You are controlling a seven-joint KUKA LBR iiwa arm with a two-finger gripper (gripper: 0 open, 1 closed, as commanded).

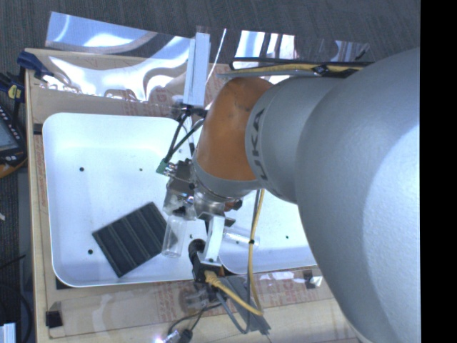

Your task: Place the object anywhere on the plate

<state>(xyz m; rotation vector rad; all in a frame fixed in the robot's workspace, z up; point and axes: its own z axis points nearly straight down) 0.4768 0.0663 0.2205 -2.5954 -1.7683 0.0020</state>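
A dark grey ribbed plate (131, 239) lies flat and turned at an angle in the front part of the left bin (86, 156). My gripper (173, 236) hangs at the plate's right edge, close to the bin floor, under the orange-banded wrist (225, 138). A pale translucent piece shows at its tip beside the plate, and I cannot make out whether that is a finger or a held thing. The arm hides whatever lies behind it.
The big grey arm (343, 184) covers most of the right bin (282, 252). Shiny foil sheets (121, 45) stand behind the bins. Cables (228, 299) trail over the front edge of the bench. Dark gear sits past the left edge (8, 131).
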